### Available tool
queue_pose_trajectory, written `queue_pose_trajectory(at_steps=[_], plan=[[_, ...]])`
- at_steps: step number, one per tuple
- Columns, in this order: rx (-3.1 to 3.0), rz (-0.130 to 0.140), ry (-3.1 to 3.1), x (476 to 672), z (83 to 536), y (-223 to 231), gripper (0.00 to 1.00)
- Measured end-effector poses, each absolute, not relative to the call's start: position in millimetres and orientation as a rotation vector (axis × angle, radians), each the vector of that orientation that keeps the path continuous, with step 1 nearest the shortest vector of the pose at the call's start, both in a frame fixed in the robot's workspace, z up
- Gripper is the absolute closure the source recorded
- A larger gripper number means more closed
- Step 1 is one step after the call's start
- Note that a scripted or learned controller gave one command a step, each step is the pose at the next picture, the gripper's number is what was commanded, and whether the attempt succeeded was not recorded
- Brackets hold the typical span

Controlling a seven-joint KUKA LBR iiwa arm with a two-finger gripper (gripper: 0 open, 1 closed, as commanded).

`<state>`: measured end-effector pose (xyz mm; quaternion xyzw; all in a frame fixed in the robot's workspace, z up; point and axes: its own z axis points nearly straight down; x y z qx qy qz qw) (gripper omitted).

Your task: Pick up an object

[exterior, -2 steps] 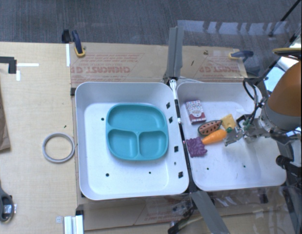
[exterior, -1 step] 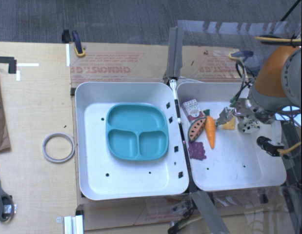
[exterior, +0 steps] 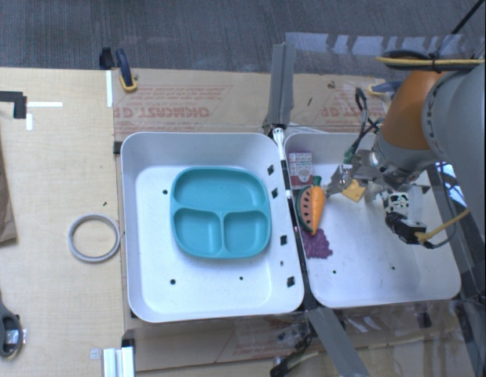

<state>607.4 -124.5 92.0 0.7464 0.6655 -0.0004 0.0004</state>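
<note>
Two shallow white plastic bins are seen side by side on a cardboard-covered bench. The left bin (exterior: 140,234) holds a teal three-compartment plastic plate (exterior: 221,212) near its middle. The right bin (exterior: 384,277) holds the small things, which lie close to the wall it shares with the left bin.

The grey arm with its orange band (exterior: 431,108) is seen reaching in from the right, bent down over the upper part of the right bin, with cables looped beneath the wrist. The gripper (exterior: 348,185) is lowered near a small tan block-like piece (exterior: 353,192); whether that piece is held or merely lies below cannot be told, nor can the state of the gripper be made out.

Just left of the gripper lies an orange toy carrot slice with dark seeds and a green top (exterior: 311,206), tilted along the dividing wall. It is judged light, stiff and somewhat smooth, best taken across its narrow width near the middle. Below it, touching its lower end, lies a purple bumpy cluster like toy grapes (exterior: 317,244), judged light and uneven to grip. Above the carrot, a small printed white and pink packet (exterior: 300,166) lies flat, judged thin and hard to lift from the floor.
</note>
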Motion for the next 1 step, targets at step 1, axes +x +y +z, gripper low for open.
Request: queue_pose_trajectory(at_steps=[1], plan=[[1.953, -0.001, 2.457, 658.6, 92.7, -134.3, 0.0]])
